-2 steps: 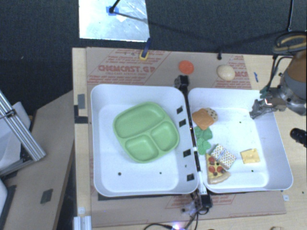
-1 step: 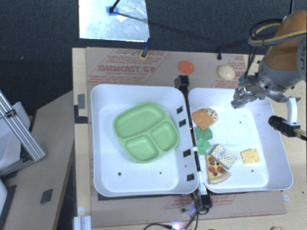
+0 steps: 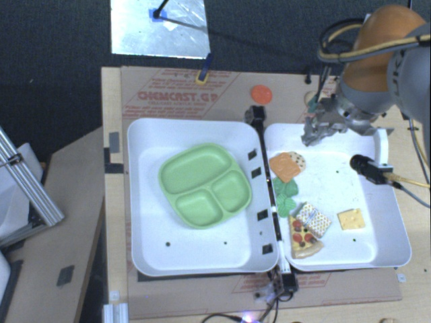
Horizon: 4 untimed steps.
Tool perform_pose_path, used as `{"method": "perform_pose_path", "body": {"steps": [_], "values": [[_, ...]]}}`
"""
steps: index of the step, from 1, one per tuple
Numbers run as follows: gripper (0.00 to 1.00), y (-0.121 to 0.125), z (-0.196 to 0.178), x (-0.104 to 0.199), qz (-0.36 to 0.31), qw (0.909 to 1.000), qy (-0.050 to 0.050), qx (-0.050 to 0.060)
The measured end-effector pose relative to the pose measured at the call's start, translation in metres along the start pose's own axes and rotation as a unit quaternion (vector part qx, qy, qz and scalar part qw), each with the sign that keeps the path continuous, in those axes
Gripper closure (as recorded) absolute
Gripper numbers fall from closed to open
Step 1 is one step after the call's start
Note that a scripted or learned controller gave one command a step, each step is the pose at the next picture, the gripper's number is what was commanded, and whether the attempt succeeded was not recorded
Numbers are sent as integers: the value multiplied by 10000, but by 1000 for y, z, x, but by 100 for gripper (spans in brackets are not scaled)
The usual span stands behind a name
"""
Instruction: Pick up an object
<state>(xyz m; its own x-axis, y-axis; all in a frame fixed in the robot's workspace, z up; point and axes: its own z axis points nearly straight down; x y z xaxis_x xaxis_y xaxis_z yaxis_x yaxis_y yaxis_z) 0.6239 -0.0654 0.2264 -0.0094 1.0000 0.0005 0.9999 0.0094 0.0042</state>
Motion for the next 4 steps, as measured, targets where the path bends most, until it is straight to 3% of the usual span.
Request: {"method": "perform_pose_path", "body": {"steps": [1,3,4], "values": [[100,15,10,14,13,10000,-4,5],[100,24,-5,6,15,10000,-6,2],[100,15,-7,1,42,10000,-7,15]]}}
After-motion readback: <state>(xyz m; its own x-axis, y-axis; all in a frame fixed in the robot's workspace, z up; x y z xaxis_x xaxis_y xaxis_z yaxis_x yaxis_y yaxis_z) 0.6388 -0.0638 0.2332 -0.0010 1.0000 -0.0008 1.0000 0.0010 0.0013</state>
